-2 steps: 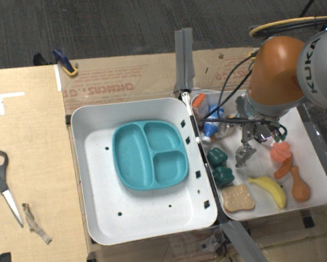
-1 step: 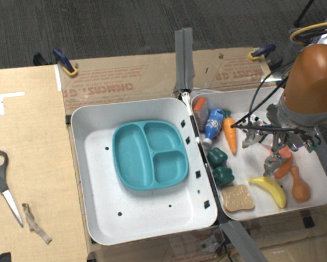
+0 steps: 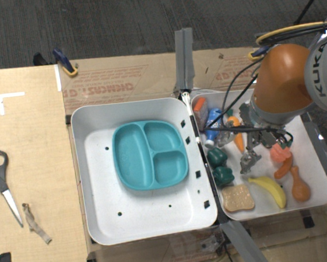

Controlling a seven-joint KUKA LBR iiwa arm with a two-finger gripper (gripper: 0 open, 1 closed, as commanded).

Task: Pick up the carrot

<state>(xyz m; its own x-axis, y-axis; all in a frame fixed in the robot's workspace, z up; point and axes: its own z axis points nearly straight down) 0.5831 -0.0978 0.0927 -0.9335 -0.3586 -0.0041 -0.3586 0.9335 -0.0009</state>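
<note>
A small orange carrot [image 3: 238, 140], slim and tapered, lies in the right white bin [image 3: 316, 157], just left of the gripper [image 3: 250, 163], which hangs over the bin floor; whether its claw is spread or closed cannot be told. Around it sit glossy plastic toy foods: a curved yellow banana [image 3: 270, 188], a speckled slice of bread [image 3: 238, 198], and dark green vegetables [image 3: 219, 166], while the left bin [image 3: 93, 182] holds a smooth teal divided plate [image 3: 151, 155]
</note>
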